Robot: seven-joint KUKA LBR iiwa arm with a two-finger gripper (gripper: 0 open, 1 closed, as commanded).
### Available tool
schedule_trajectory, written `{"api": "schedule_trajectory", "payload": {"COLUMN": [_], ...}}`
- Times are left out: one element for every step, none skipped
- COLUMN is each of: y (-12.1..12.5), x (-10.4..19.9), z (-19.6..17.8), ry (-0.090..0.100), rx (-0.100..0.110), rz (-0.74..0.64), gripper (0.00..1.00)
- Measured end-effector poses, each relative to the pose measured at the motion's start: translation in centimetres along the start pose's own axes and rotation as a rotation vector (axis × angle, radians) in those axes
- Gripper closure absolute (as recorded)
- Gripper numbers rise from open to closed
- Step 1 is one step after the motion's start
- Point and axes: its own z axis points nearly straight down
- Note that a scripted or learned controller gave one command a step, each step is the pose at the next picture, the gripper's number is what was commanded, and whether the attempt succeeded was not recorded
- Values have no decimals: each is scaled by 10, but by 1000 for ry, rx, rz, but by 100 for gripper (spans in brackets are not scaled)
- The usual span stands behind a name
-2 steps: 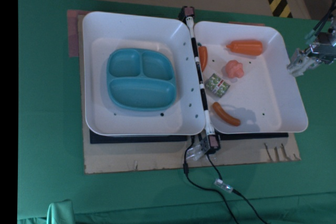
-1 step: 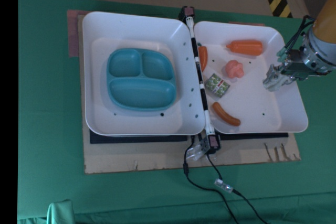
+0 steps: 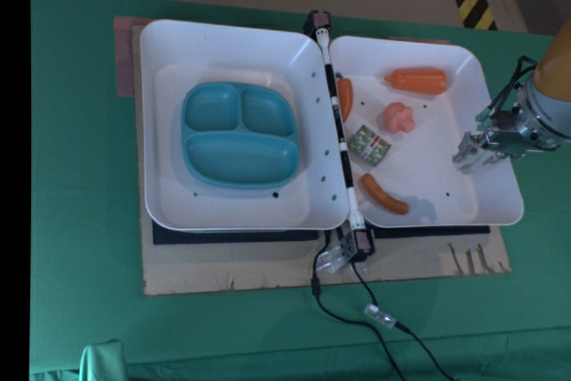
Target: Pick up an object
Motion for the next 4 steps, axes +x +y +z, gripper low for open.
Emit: {"api": "schedule_trajectory", "payload": {"y": [67,0,1,1], "x": [-26,-26,-26,-9], "z": [-2,-6,-63,-63], "ry": [-1,0,-1,0], "rx": [-3,0,-2,-1], "rz": [-1,-1,-1,-1], "gripper": [100,100,100,100]}}
